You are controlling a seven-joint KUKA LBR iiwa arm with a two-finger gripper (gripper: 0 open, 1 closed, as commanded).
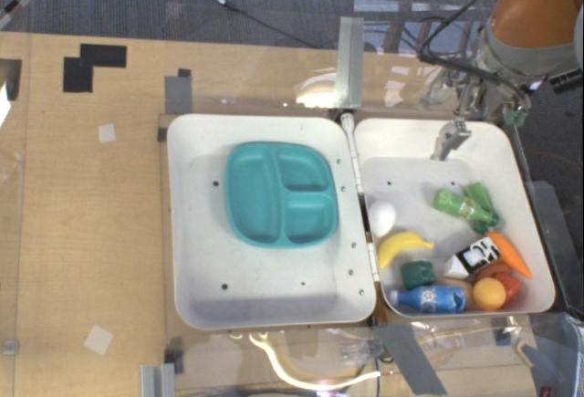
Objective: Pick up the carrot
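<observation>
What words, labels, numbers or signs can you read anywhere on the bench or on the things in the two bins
None can be read.
Blue bottle: its wrapper shows pale marks, too blurred to read.
Black-and-white block beside the carrot: a bold white pattern, not legible as letters.
Black shapes on the bench at upper left: plain patches, no writing.
Teal divided plate: no print visible.
</observation>
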